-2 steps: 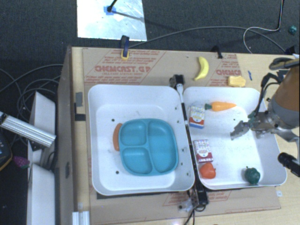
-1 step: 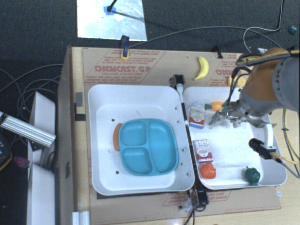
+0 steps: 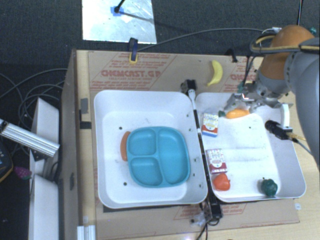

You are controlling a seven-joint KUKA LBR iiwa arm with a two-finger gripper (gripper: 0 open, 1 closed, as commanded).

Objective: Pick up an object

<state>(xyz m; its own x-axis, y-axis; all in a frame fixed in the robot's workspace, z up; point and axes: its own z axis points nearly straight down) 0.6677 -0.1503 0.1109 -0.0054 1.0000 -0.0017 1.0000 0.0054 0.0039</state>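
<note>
In the right bin [image 3: 288, 156] an orange fruit-like piece [image 3: 237, 114] lies near the back wall. My gripper [image 3: 239, 103] hangs low just behind and above it, at the bin's back edge, very close to the piece. Whether it touches the piece is unclear. Two small white-and-red cartons [image 3: 210, 124] [image 3: 216, 160] lie along the bin's left side. A red tomato-like piece [image 3: 221, 182] sits at the front left, and a dark green piece [image 3: 269, 186] at the front right.
The left bin [image 3: 112, 114] holds a blue divided plate [image 3: 157, 155] with an orange sausage [image 3: 123, 145] against its left edge. A yellow banana [image 3: 216, 73] lies on the bench behind the right bin. The arm's grey body fills the upper right.
</note>
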